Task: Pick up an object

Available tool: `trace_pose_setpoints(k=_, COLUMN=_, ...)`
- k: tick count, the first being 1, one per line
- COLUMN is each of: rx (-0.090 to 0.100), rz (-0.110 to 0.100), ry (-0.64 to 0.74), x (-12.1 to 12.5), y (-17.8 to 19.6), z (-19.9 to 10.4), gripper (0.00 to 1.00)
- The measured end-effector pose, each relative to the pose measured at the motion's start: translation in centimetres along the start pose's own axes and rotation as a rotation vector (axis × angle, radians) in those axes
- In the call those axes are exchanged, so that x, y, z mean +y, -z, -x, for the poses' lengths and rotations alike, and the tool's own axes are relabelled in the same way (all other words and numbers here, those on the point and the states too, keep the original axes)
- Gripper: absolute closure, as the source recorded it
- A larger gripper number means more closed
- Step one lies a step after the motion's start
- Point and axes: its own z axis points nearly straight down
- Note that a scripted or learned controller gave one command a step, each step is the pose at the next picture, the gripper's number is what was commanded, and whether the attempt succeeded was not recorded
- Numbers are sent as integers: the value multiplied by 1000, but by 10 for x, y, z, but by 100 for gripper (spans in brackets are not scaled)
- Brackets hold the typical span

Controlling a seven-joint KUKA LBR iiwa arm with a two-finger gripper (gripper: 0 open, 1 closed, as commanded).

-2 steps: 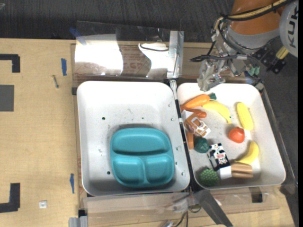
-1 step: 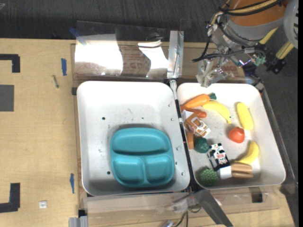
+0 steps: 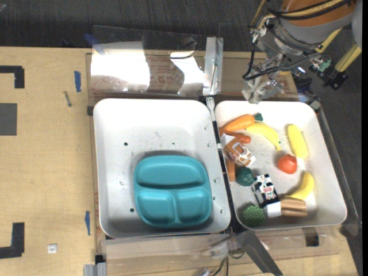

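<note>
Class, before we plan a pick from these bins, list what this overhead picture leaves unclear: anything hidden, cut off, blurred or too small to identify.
1. The hand: blurred and small above the right bin, so its finger state is unreadable.
2. The arm: cut off by the top edge.
3. The black-and-white toy: too small to identify.
4. The orange printed packet: partly under the carrot, print illegible.

The grey arm entered from the upper right, its orange band showing at the top edge above the wrist. Yellow and black cables looped around the wrist. The claw pointed down and to the left, nothing visible between its tips.
</note>
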Motion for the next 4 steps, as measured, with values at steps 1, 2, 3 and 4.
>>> trace_pose_setpoints(k=1, rx=1, rz=1, ry=173, x=-7, y=5, z=-7, gripper=100)
trace_pose_setpoints(k=2, rx=6, rz=8, ry=322, x=-11, y=-42, z=-33, gripper=100)
trace_pose_setpoints(k=3, rx=0, rz=3, ry=505, x=-20, y=-34, z=-20, gripper=100)
trace_pose_setpoints(k=4, rx=0, rz=1, ry=606, x=-25, y=-13, z=-27, gripper=100)
